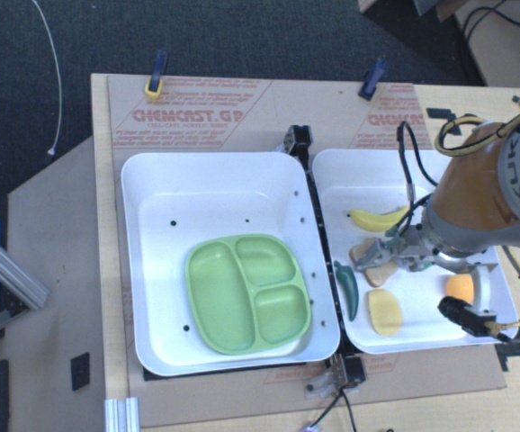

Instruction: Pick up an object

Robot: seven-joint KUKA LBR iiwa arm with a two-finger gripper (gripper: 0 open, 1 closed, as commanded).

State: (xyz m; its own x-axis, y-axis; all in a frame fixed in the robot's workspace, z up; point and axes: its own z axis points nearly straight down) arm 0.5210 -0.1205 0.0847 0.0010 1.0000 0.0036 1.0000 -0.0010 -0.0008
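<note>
The right bin (332, 174) holds a yellow banana (375, 219) near its middle. A dark green pepper (346, 291) lies along the bin's left wall. A pale yellow rounded piece (385, 312) sits near the front, and a small orange fruit (459, 287) lies to its right. My gripper (374, 259) is low in this bin, just below the banana and above the pale yellow piece. The wrist hides what lies under it. I see nothing clearly held.
The left bin (143, 187) holds a light green divided plate (246, 291) in its front half. A black clip (298, 138) sits at the back between the bins. The grey arm (485, 196) with its orange band covers the right bin's right side.
</note>
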